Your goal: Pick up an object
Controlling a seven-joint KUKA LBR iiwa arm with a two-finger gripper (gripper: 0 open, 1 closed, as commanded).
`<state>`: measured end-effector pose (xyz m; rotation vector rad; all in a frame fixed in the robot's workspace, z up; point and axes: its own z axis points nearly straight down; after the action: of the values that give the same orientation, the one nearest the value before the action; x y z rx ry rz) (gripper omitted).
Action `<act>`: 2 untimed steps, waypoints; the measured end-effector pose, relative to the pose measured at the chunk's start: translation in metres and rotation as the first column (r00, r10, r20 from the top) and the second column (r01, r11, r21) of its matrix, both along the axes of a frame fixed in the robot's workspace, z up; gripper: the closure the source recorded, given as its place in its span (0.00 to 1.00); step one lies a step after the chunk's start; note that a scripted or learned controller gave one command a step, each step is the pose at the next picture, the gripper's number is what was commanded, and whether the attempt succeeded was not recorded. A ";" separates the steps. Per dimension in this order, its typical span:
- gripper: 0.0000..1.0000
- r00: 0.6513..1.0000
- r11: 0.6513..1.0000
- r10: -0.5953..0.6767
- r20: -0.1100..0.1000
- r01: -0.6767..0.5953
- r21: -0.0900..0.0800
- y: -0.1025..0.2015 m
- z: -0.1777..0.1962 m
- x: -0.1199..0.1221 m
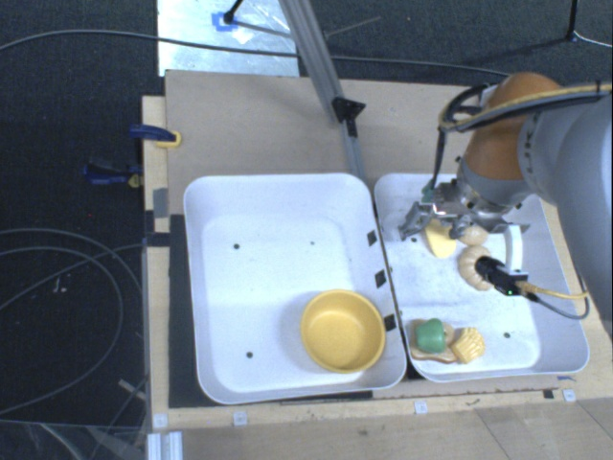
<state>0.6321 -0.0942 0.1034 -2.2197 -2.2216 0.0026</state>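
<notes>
My gripper point(442, 220) is low in the upper left part of the right bin point(551, 348), at the end of the grey arm with the orange band point(508, 123). A pale yellow object point(441, 241) lies right under it, touching or nearly touching it. A beige rounded piece point(470, 263) sits just to the right of the yellow one. Near the bin's front edge lie a green object point(431, 334) and a yellow ridged object point(467, 344), side by side on a tan piece.
The left bin point(230, 209) holds a yellow bowl point(343, 330) at its front right. A black cable point(536, 295) runs from the wrist across the right bin. A grey pole point(321, 56) slants over the bench behind the bins.
</notes>
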 end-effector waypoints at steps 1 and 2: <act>0.00 1.000 1.000 -0.001 0.005 0.001 -0.002 -0.001 -0.011 0.002; 1.00 1.000 1.000 -0.001 0.016 0.002 -0.005 -0.002 0.004 0.005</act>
<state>0.6368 -0.0964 0.1076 -2.2324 -2.2309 -0.0096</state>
